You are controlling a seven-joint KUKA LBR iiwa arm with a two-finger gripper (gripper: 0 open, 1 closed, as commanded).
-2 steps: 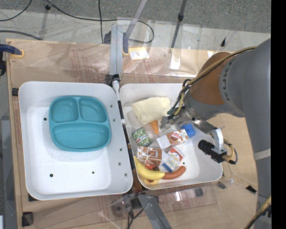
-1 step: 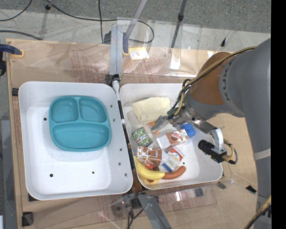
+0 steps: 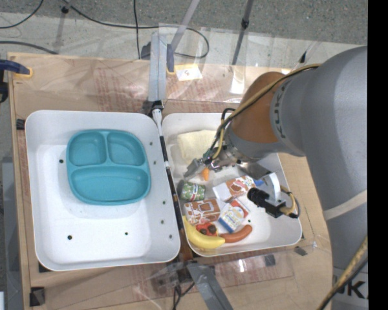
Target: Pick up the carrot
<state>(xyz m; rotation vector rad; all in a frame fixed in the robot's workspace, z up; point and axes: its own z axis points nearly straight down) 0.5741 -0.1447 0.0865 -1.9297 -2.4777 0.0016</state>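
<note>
The carrot (image 3: 205, 172) shows as a small orange piece in the right bin (image 3: 286, 236), near the bin's middle left. My gripper (image 3: 202, 167) hangs right over it, reaching down from the grey arm with the orange band (image 3: 258, 118). The gripper's tip touches or nearly touches the carrot, and most of the carrot is hidden under it. I cannot make out whether the carrot is gripped.
The right bin is crowded: a green can (image 3: 193, 190), several small food packets (image 3: 238, 187), a banana (image 3: 204, 239), a sausage (image 3: 237, 234) and a pale cloth (image 3: 193, 141). The left bin (image 3: 45, 237) holds a teal divided plate (image 3: 108, 166).
</note>
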